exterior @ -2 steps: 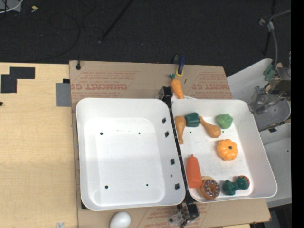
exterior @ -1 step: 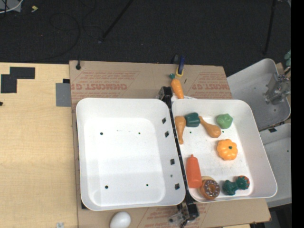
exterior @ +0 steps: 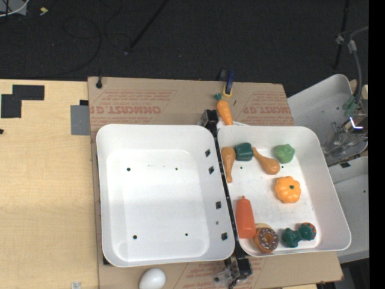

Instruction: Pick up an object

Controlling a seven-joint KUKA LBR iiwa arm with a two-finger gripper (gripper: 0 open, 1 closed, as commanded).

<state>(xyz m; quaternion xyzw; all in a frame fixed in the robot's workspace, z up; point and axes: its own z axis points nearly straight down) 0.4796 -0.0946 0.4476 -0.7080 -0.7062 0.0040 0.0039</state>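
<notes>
The right bin (exterior: 328, 179) holds several toy foods. An orange pumpkin (exterior: 288, 189) lies near its middle, with a light green pepper (exterior: 284, 153) behind it. Two tan drumsticks lie at the back, one (exterior: 228, 161) along the left wall and one (exterior: 266, 161) slanting toward the middle, with a dark green block (exterior: 243, 152) between them. A red bottle (exterior: 245, 217) lies at the front left beside a sprinkled donut (exterior: 266, 238). A dark green piece (exterior: 291, 238) and a red and green piece (exterior: 307, 230) sit at the front right. An orange carrot (exterior: 224, 112) rests at the bin's back left corner.
The left bin (exterior: 108, 185) stands beside the right one, joined by black clips (exterior: 218, 205). A white egg (exterior: 152, 278) lies on the cardboard in front of the left bin. A blue and yellow clamp (exterior: 227, 84) sits behind the carrot. Grey metal and cables (exterior: 349, 125) stand at the right.
</notes>
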